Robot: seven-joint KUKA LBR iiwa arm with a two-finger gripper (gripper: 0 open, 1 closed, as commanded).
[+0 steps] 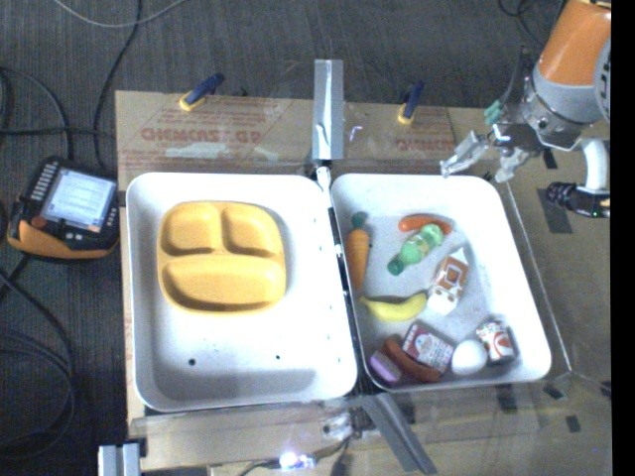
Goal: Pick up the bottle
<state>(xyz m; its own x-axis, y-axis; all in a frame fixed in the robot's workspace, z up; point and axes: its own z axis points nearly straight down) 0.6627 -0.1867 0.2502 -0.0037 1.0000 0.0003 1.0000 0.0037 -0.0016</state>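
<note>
The bottle (416, 249) is small and green with a yellow-green label. It lies on its side in the back half of the right bin (516, 266), just in front of a red-orange sausage (425, 223). My gripper (479, 164) hangs over the bin's back right corner, up and to the right of the bottle and well apart from it. Its fingers are spread open with nothing between them.
The right bin also holds a carrot (356, 252), a banana (394, 307), a small carton (449, 279), a can (496, 341), an egg (466, 357) and other toy foods. A yellow divided plate (223, 256) sits in the left bin (149, 365). A teach pendant (67, 209) lies off the bench at left.
</note>
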